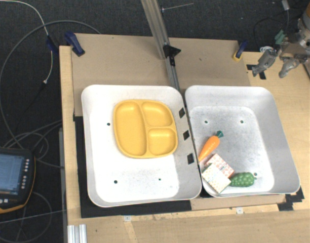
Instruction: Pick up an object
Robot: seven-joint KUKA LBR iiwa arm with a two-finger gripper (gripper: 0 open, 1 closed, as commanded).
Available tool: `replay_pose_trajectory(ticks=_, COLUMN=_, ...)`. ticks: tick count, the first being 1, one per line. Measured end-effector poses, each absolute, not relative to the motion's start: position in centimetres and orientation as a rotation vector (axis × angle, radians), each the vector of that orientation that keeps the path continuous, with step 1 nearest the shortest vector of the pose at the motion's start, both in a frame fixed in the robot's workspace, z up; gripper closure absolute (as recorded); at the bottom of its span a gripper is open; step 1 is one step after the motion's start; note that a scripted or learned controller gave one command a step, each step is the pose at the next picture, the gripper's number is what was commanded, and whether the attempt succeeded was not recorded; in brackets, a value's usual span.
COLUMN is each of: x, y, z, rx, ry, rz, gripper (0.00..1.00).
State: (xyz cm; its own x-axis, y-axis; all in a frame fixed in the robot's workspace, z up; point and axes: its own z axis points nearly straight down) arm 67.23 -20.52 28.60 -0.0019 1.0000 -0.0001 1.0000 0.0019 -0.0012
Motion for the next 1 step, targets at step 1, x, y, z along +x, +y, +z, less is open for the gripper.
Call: replay_pose_trajectory(ticks=1, x=67.22, y=-20.53, z=28.61, rx=-2.219, ry=-2.223, rz=0.002, gripper=0.00)
